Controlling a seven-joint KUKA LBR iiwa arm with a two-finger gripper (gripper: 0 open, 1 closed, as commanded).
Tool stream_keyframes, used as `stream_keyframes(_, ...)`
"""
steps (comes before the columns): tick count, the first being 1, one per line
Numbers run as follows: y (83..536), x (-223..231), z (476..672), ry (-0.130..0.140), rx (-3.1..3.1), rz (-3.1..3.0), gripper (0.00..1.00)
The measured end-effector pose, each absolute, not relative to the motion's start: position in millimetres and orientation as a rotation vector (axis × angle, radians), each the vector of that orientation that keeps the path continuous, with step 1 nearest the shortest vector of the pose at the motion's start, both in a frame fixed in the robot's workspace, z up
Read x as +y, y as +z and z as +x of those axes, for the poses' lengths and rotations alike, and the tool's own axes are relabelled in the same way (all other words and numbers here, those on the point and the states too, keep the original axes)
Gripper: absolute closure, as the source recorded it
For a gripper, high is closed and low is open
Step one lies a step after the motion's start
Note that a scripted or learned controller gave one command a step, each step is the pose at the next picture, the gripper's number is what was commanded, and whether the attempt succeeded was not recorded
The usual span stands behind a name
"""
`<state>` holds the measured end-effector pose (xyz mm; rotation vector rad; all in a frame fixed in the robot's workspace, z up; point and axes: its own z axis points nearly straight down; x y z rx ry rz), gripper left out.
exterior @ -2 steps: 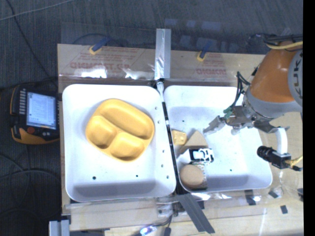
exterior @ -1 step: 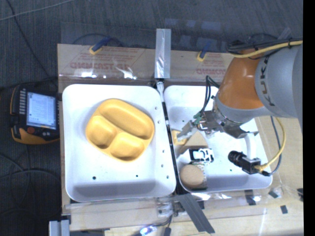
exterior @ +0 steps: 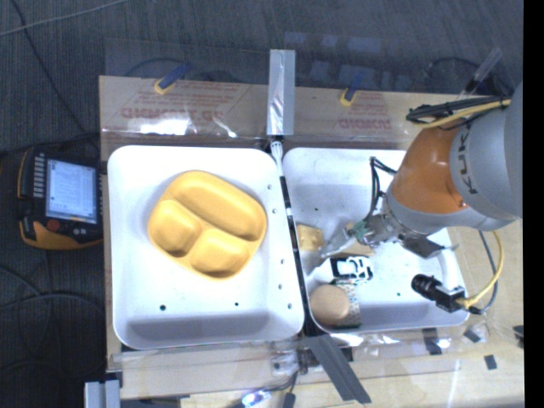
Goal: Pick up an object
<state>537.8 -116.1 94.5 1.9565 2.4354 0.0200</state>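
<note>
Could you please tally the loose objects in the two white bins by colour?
Yellow: 1, the sectioned yellow plastic tray in the left bin.
Tan: 2, a rounded tan lump and a smaller tan piece in the right bin.
Total: 3.

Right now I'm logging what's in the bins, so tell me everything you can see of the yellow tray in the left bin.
The yellow tray is a rounded, glossy moulded piece, plastic by its look, with three bulging sections: one large across the top and two smaller below. Whether it lies upside down cannot be told. It sits tilted in plan, near the middle of the left bin, resting on the bin floor, apart from the walls and touching nothing else.
</note>
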Motion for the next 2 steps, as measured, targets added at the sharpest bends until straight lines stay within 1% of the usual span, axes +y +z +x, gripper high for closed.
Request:
stream_keyframes(1,113.1,-116.0,545.3,0.041,2.420,1.944,1.00)
stream_keyframes(2,250.2,-47.9,563.3,-0.006,2.173,2.268,1.00)
